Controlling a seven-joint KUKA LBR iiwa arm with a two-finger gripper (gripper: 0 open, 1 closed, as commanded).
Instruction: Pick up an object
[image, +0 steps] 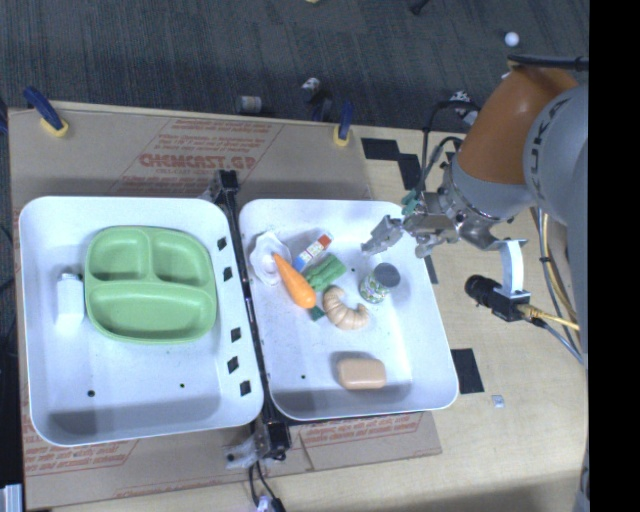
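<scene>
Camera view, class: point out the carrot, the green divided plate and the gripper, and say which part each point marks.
carrot (296, 283), camera view, middle of its orange body.
green divided plate (150, 283), camera view, the ridge between its compartments.
gripper (384, 236), camera view, at its fingertips above the right bin.

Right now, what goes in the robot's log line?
phase: reaching | fingers: above right bin, nothing held | nearest: small can | carrot: untouched
</scene>
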